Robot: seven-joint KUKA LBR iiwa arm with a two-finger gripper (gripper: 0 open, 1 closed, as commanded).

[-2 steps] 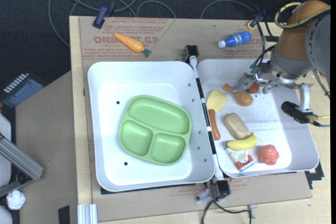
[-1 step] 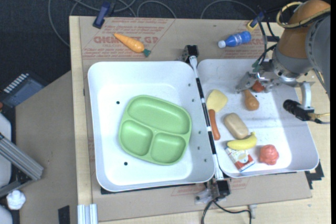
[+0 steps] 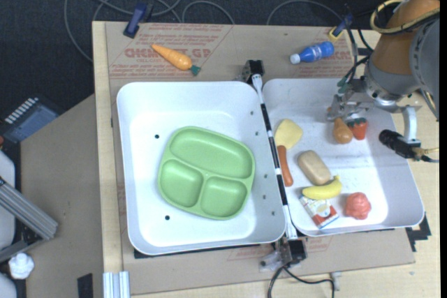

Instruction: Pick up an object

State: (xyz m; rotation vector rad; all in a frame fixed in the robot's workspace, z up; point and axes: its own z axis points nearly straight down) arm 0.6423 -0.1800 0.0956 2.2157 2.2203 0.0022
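arm (image 3: 408,45) cropped at right edge

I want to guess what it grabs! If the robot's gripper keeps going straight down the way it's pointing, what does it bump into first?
Probably the small orange-brown object in the right bin. The gripper points down right above it, with a little red item beside it. Depth is hard to judge from this slanted view.

the right bin (image 3: 391,216) is crowded in its lower half: a yellow spatula (image 3: 285,139) lies along the left wall, and near it a bread roll (image 3: 314,167), a banana (image 3: 322,189), a small carton (image 3: 319,211) and a red fruit (image 3: 357,205) sit close together, with narrow gaps between them. the gripper (image 3: 347,115) stands over an orange ball (image 3: 342,132) and a red piece (image 3: 359,129) in the upper right. the upper left floor of this bin is free. in the left bin (image 3: 140,108) the green tray (image 3: 206,172) takes the middle, with open white floor around it.
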